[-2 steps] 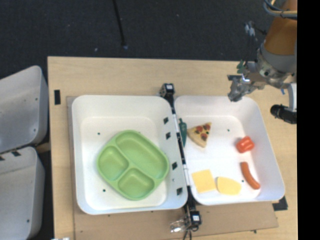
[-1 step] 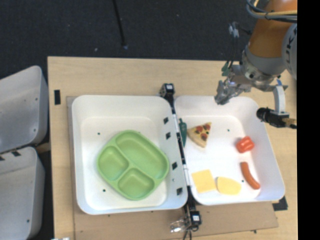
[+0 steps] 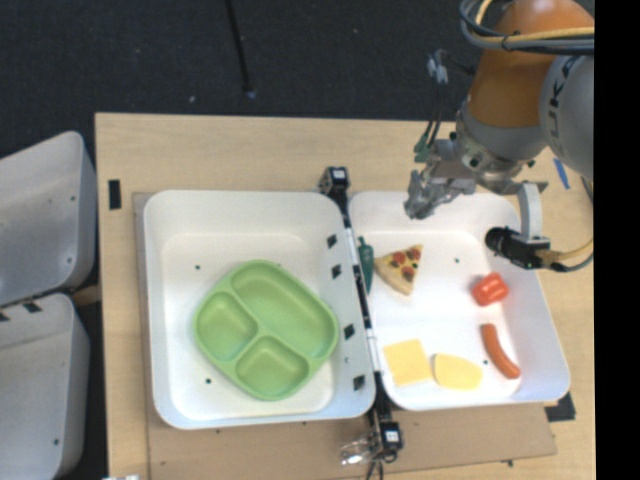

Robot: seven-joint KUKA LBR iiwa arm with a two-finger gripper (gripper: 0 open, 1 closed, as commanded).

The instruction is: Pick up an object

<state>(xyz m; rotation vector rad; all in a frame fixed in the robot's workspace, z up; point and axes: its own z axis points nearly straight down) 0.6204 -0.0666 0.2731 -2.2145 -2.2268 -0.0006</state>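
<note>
Your gripper (image 3: 425, 196) hangs over the far edge of the right bin (image 3: 530, 353), near its far-left corner, with nothing visible between its fingers; whether those fingers stand apart or together I cannot tell from this angle, as they read as one dark grey mass. By my judgement the pick has not been made: every candidate object lies flat on the bin floor. The pizza slice (image 3: 401, 268) sits nearest, just toward the near side from the gripper and close to the bin's left wall. The red tomato piece (image 3: 489, 289) lies toward the right wall, with the sausage (image 3: 499, 350) below it near the near-right corner. The yellow cheese square (image 3: 406, 361) and the rounded yellow piece (image 3: 457, 371) rest just beside each other along the near edge. A dark green item (image 3: 366, 265) lies against the left wall beside the pizza; I cannot identify it. The left bin (image 3: 165, 368) carries a green divided plate (image 3: 264, 329) at its centre, which you may also count as a candidate. What is left, as I judge it: choose a target, descend, close, and lift clear.
</note>
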